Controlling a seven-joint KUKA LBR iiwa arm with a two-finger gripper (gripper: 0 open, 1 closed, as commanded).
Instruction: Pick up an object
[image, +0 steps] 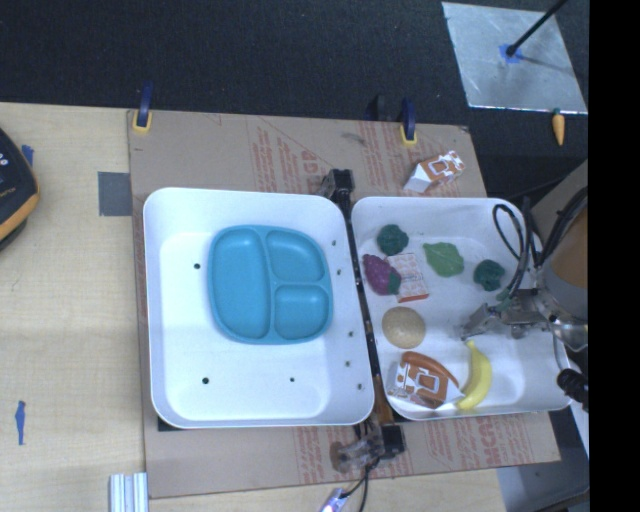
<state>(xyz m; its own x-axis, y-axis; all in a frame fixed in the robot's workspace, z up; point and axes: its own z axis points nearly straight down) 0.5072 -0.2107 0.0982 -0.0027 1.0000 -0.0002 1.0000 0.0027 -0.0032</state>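
The end effector (478, 325) hangs low over the right bin (500, 212), just above the top of the banana (478, 378). Its fingers look spread a little, with nothing between them. Nothing is picked up yet, so this looks like the reaching step. Next it likely needs to drop onto the banana, or the round tan ball (404, 326) nearby, and squeeze.

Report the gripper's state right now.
Gripper: cannot be told; it sits low in the right bin just above the banana, with nothing seen held.
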